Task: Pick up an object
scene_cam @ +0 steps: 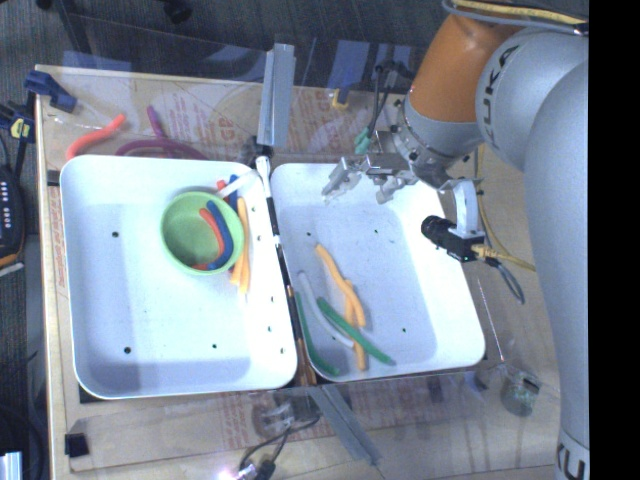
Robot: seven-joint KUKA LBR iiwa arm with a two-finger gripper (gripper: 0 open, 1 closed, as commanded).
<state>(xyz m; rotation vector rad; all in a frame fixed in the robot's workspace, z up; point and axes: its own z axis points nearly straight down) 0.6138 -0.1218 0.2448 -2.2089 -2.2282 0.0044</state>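
My gripper point(360, 180) hovers over the far edge of the right bin point(430, 308), fingers spread apart with nothing between them. Below it in that bin lie an orange strip point(338, 283), a green strip point(352, 330) and a pale one point(325, 320), all loose toward the near left corner. The left bin point(130, 308) holds a green bowl point(200, 232) with red and blue pieces in it, and orange and blue sticks point(240, 228) beside it.
A grey metal bar point(276, 93) stands upright behind the divide between the bins. Red and purple cables point(130, 138) lie on the bench behind the left bin. The arm's orange band point(450, 58) looms over the right bin's far right.
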